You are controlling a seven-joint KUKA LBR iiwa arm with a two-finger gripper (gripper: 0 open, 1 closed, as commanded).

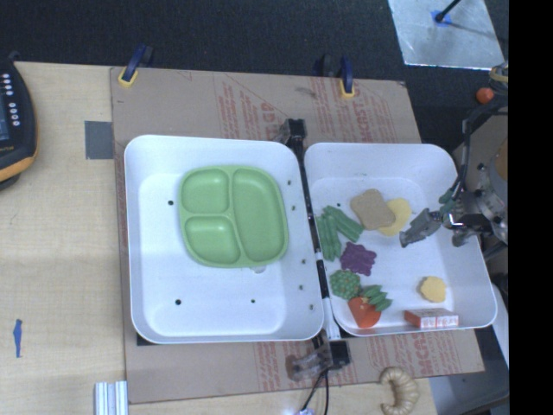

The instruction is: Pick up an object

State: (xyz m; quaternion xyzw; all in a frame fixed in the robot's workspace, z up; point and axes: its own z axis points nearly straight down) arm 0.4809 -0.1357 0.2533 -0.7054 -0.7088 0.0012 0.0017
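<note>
The grey two-finger gripper (421,229) is reaching into the right shallow white bin (471,292) from the right, hanging just beside a flat yellow round piece (399,213) and a tan bread-shaped slice (371,207) — nothing is sitting between its fingers, though their spread cannot be told. The green divided plastic plate (233,214) is lying in the left white bin (151,309).

Light wooden bench (60,258), brown cardboard sheet (233,102) clamped flat on it, two white bins, left bin (147,318), right bin (471,292), side by side on cardboard, black-and-orange handset (13,119) at left edge.
</note>
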